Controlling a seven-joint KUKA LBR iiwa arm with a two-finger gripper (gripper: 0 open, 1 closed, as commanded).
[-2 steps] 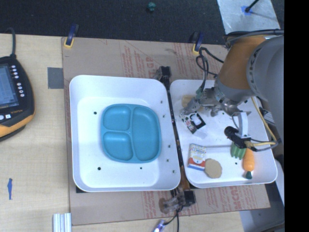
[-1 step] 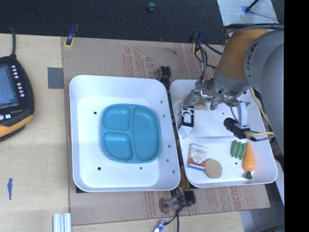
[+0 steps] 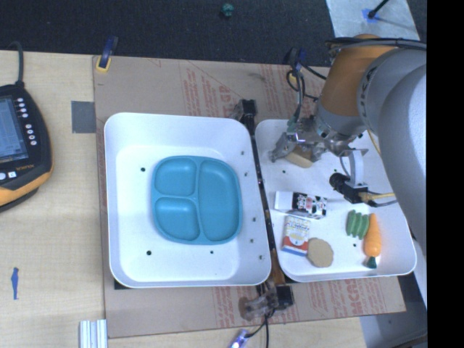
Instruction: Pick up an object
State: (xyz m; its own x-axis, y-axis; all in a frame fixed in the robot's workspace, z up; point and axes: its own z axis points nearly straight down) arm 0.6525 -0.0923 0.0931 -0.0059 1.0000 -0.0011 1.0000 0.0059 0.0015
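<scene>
My gripper (image 3: 298, 149) is low over the far left part of the right bin (image 3: 406, 263). A small tan block (image 3: 301, 159) lies right under it, partly hidden by the gripper. Whether the block is gripped is unclear. Nearer in the same bin lie a black and white packet (image 3: 309, 204), a white and red card (image 3: 296, 237), a round tan cookie (image 3: 320, 253), a green piece (image 3: 357, 223) and an orange carrot (image 3: 372, 242).
The left bin (image 3: 123, 259) holds a blue divided plate (image 3: 196, 199). A black and orange pendant (image 3: 18, 147) rests on the bench at the far left. The grey arm (image 3: 391, 100) covers the right bin's far right corner.
</scene>
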